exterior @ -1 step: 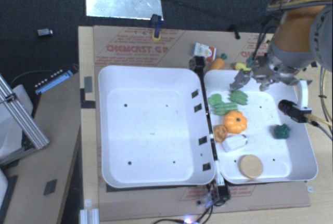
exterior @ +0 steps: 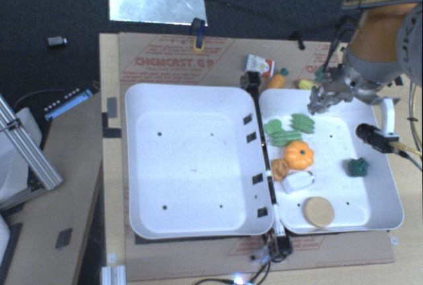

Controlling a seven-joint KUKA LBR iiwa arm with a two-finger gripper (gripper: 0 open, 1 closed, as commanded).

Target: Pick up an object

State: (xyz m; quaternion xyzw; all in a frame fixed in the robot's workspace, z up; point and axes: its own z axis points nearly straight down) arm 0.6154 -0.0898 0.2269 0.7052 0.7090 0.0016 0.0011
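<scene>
The right bin [exterior: 380,207] holds several small items: an orange pumpkin [exterior: 299,155], a green leafy piece [exterior: 283,134], a second green piece [exterior: 303,122], a small orange piece [exterior: 279,169], a white block [exterior: 298,181], a tan disc [exterior: 319,211] and a dark green chunk [exterior: 357,167]. My gripper [exterior: 320,104] hangs over the bin's far edge, just right of the second green piece and above it. Nothing shows between its fingers.
The left bin [exterior: 192,158] lies beside the right one, with black clips along the shared wall. Behind the bins on the cardboard sit a white and red packet [exterior: 258,65], an orange item [exterior: 276,81] and a yellow item [exterior: 304,84]. A black fitting [exterior: 371,135] sticks out over the right bin.
</scene>
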